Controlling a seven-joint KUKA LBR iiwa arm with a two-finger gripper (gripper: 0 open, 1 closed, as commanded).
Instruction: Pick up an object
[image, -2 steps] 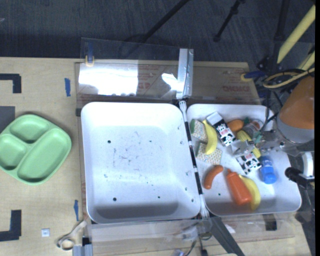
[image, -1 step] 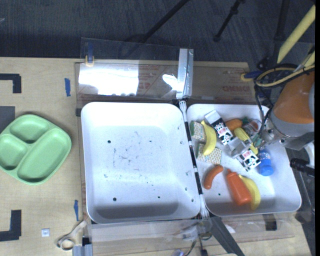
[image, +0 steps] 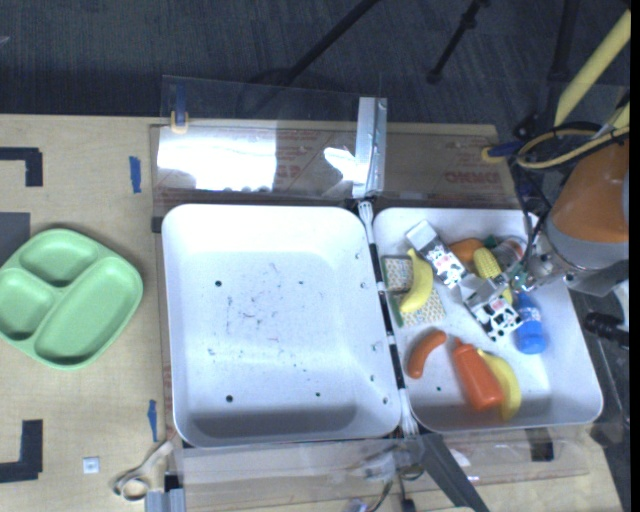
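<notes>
The tool sits by the small black-and-white toy cow; grip unclear. Cow looks light, hard; pinch its middle.

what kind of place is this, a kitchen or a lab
Most likely a robotics lab: two white bins on a taped bench, toy bananas and other small items, and a grey-and-orange robot arm reaching in.
</notes>
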